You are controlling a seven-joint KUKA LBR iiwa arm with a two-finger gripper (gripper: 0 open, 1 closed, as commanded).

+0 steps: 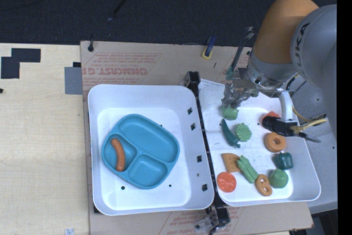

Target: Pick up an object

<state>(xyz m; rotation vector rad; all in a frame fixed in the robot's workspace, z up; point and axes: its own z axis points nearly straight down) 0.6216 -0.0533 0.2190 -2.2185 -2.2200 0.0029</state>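
The left bin (99, 113) holds a blue divided tray (157, 146) with an orange sausage (118, 154) lying in its left compartment. The right bin (308, 184) holds a scatter of toy food: a dark green pepper (229, 133), a bumpy green piece (242, 132), a red tomato (226, 182), a doughnut (274, 142) and a pretzel (263, 185). At that bin's upper left the gripper (233, 103) points down right above a small green object (230, 113), seemingly touching it, though whether it grips it I cannot tell.
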